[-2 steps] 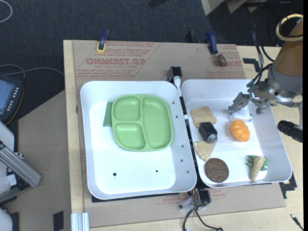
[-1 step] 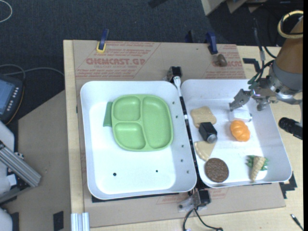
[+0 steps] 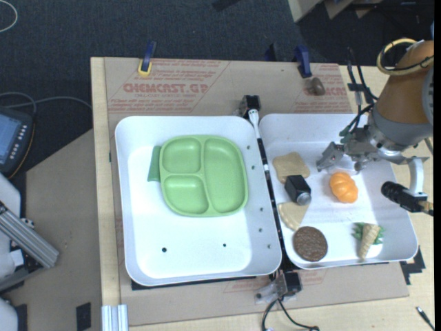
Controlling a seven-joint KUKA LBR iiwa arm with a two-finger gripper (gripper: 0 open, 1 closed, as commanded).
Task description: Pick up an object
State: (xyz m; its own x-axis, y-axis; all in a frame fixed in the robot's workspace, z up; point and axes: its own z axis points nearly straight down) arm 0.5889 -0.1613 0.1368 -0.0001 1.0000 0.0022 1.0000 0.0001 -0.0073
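My gripper [image 3: 344, 160] hangs over the far part of the right bin [image 3: 396, 250], fingers spread apart with nothing between them. Just in front of it lies an orange fruit [image 3: 343, 187], close to the fingertips but apart from them. To the left sit a tan bread piece [image 3: 290, 164] and a small black block [image 3: 298, 188]. Nearer the front are a tan slice [image 3: 292, 215], a round brown patty [image 3: 310, 243] and a corn cob [image 3: 368, 237].
The left bin [image 3: 138, 247] holds a green divided plate [image 3: 203, 175]. A raised rim [image 3: 265, 185] separates the two bins. The arm's orange band and grey wrist [image 3: 403, 95] reach in over the right bin's far right corner. A black part [image 3: 403, 196] juts over its right rim.
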